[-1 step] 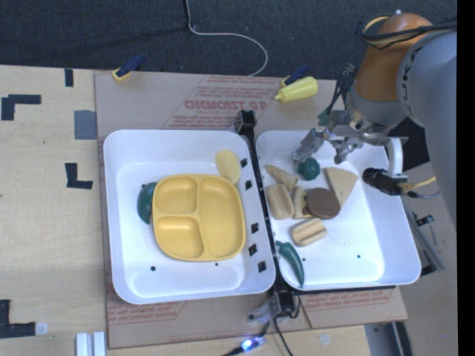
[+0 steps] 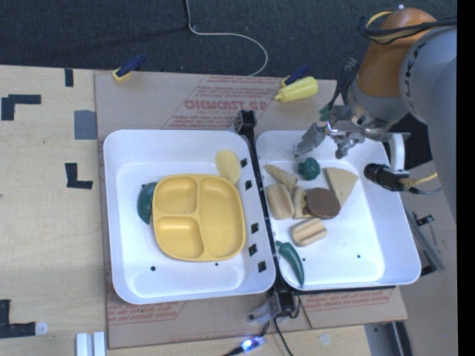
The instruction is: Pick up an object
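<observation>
Green ball [image 2: 309,169] just below pincer [image 2: 324,143]

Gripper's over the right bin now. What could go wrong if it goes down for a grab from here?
1. The gripper hangs near the small dark green ball, which is round and may roll away from the fingers.
2. The ball sits close to the tan wedge and the brown disc; a descent could knock these instead of gripping one thing.
3. The pieces lie packed together mid-bin, so the fingers may land on two at once.
</observation>
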Robot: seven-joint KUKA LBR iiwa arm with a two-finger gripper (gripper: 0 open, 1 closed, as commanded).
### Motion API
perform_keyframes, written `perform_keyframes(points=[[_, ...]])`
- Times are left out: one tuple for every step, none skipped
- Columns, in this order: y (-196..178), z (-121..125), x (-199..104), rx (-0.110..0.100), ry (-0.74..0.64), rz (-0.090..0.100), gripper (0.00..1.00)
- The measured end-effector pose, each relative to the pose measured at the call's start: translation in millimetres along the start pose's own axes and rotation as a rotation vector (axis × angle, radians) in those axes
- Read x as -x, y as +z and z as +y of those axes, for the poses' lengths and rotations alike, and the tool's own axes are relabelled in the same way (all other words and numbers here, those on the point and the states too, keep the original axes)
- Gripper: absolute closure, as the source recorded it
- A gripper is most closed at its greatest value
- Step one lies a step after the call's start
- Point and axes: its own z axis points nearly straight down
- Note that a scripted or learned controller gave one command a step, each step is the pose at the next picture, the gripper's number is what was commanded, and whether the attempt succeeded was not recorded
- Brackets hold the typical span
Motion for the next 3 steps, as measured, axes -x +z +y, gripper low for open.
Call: perform_keyframes(points=[[57.3, 5.1, 6.6, -0.006, 0.0, 0.0, 0.0], [108.5, 5.3, 4.8, 0.0, -0.001, 0.001, 0.0], [96.5, 5.1, 4.9, -0.003, -0.002, 0.0, 1.0]])
